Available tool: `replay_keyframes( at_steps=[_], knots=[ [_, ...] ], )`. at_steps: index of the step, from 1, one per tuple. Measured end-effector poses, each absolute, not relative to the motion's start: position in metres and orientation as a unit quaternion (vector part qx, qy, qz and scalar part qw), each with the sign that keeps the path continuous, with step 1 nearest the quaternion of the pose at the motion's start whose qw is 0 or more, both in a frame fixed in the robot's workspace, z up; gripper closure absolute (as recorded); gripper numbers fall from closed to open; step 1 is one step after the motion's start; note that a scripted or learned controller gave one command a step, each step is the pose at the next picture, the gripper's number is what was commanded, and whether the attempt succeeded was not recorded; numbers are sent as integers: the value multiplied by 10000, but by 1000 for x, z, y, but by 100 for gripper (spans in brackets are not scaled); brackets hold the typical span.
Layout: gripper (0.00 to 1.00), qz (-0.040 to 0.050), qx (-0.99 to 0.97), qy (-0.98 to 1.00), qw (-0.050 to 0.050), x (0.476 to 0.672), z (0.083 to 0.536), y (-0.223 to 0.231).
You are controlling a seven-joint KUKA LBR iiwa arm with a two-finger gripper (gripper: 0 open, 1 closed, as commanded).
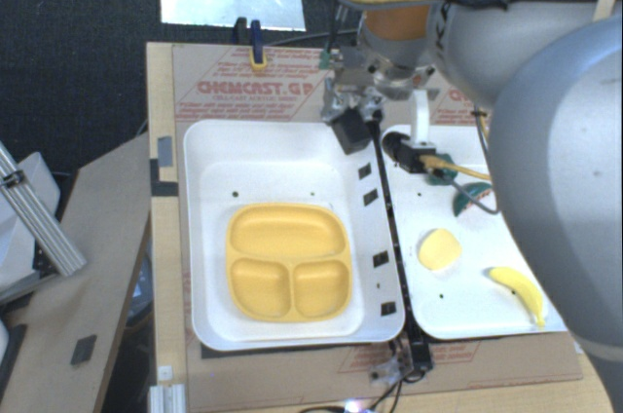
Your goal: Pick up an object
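Note:
A yellow sectioned plate (pixel 288 260) lies in the left bin (pixel 209 206). In the right bin (pixel 458 309) lie a round pale-yellow piece (pixel 439 249), a yellow banana (pixel 518 291) near the front right, and a small green and brown item (pixel 458 179) further back. My gripper (pixel 348 121) hangs over the far end of the wall between the two bins, below the orange wrist band. It is dark and seen from above. Nothing shows held in it.
The grey arm (pixel 545 60) covers the right bin's far and right part. Black tabs (pixel 380 257) line the divider between the bins. A blue and yellow clamp (pixel 256 44) stands behind the left bin on the cardboard sheet (pixel 243 85).

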State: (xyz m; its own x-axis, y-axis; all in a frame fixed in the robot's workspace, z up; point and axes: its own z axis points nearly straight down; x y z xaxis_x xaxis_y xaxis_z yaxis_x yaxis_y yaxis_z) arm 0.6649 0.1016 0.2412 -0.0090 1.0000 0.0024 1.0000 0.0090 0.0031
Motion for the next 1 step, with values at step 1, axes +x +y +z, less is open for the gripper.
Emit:
replay_keyframes(
  at_steps=[1],
  knots=[
    [0,9,7051,7091,7,664,242,98]
  ],
)
